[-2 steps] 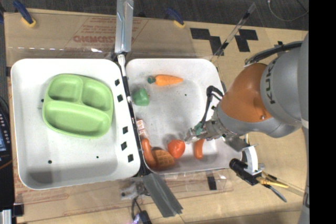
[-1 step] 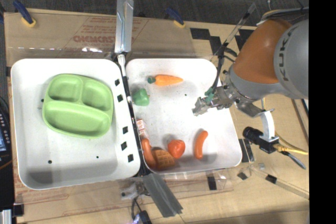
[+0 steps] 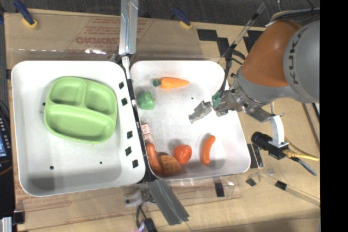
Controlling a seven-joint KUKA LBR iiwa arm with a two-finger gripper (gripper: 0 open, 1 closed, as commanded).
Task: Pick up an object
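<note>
Objects to grab all sit in the right bin (image 3: 234, 117), so biggest first: the arm (image 3: 283, 62) comes in from the right with its orange band over the bin's right rim; the left bin (image 3: 27, 133) holds a green divided plate (image 3: 81, 108); in the right bin there's a carrot (image 3: 173, 83) near the far wall, a green piece (image 3: 145, 100) by the divider, an orange sausage-shaped thing (image 3: 207, 149) toward the near right, a red tomato-like piece (image 3: 182, 153) beside a brownish piece (image 3: 168, 164) at the near wall; the gripper (image 3: 200, 112) hangs over bare bin floor mid-right, nothing between its fingers, carrot up-left and sausage below it, both apart from the jaws; can't tell if they're spread or closed
</note>
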